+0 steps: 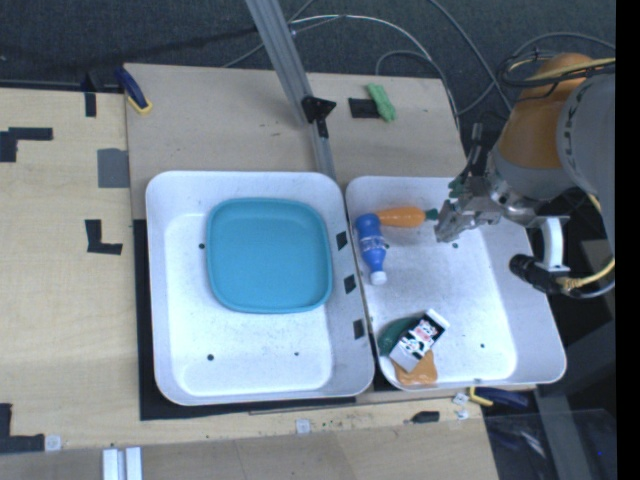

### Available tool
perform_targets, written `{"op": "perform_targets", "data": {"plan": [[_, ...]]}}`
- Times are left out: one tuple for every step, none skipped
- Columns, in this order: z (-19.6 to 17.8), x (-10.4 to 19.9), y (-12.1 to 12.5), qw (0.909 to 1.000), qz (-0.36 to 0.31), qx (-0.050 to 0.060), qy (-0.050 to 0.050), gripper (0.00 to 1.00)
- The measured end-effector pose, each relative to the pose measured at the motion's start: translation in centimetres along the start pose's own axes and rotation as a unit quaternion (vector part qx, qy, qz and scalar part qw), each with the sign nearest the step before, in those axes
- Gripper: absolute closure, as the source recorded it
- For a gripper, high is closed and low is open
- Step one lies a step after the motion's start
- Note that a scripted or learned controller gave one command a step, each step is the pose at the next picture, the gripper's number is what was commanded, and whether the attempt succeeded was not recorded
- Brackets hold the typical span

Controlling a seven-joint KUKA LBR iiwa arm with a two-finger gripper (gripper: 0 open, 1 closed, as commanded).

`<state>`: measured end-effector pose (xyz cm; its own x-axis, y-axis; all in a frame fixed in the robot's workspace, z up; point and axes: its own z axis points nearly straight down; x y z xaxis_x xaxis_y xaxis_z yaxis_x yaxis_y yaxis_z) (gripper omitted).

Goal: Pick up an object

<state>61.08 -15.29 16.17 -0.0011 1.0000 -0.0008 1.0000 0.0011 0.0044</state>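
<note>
Arm (560, 118) reaches in from the table's right side, orange band up top, pincer (447, 230) down in the right bin (500, 308), near that bin's far edge. Can't tell how wide the pincer is open; nothing visible btwn its tips.

Just left of the pincer lies an orange carrot-like item (403, 217), long axis running left-right along the bin's far edge, greenish end twd the pincer. Tip looks v. close to the pincer, but touching or not — can't tell.

Next over, a blue bottle (371, 246) w/ white cap, hard against the right bin's left wall. Long axis runs far-to-near, cap pointing at the table's near edge, slight tilt to the right. Its far end sits just beside the orange item's left end.

Near-left corner of the right bin: a pile w/ a black-and-white packet (421, 337) on top, something dark green (398, 330) under it and an orange-brown piece (420, 371) poking out at the near side. Well apart from the pincer.

Left bin (180, 268) holds a teal square plate (269, 254), flat, roughly centred, toward the far side.

On the table itself: a green block (381, 102) by the far edge, a metal pole (290, 68) slanting down to the gap btwn the bins, a blue-yellow clip (136, 92) at the far-left corner. Cables (400, 38) loop behind the far edge.
</note>
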Motion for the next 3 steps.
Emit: {"op": "perform_targets", "data": {"plan": [[-5.4, 0.6, -0.7, 1.0, 0.0, 0.0, 0.0, 1.0], [-9.1, 0.6, -0.6, 1.0, 0.0, 0.001, 0.0, 1.0], [-9.4, 6.0, -0.3, 1.0, -0.002, 0.002, 0.001, 1.0]]}}
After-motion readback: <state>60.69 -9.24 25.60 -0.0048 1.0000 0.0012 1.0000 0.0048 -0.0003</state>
